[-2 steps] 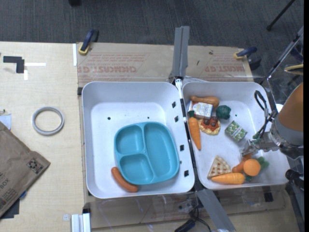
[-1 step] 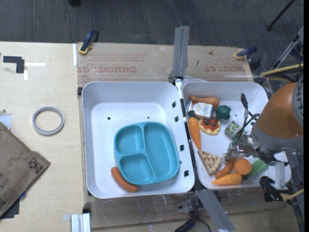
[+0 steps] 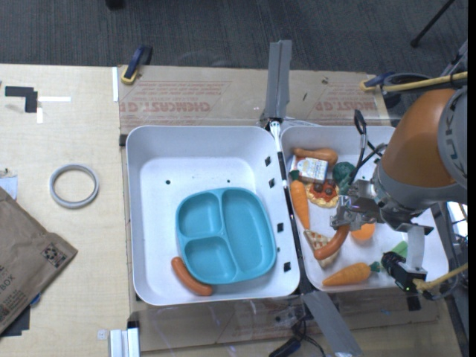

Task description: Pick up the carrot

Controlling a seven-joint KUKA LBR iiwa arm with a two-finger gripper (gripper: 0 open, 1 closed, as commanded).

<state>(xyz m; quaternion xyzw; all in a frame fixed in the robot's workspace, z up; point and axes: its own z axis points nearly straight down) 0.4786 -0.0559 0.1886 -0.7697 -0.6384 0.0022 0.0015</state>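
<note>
The big flat bench [image 3: 59, 274] has a light wooden top. Two shallow white bins sit on it side by side, touching in the middle: the left white bin [image 3: 149, 199] and the right white bin [image 3: 316, 277]. A sheet of brown cardboard with red letters [image 3: 201, 99] lies under the far side of the bins. Left of the bins, a grey ring of tape [image 3: 74, 185] lies flat on the wood. A brown paper bag [image 3: 26, 255] lies near the left edge, close to the ring. A small black L-shaped mark [image 3: 22, 97] sits on the far left corner. A blue and yellow clamp [image 3: 136, 63] grips the far edge of the bench.
</note>
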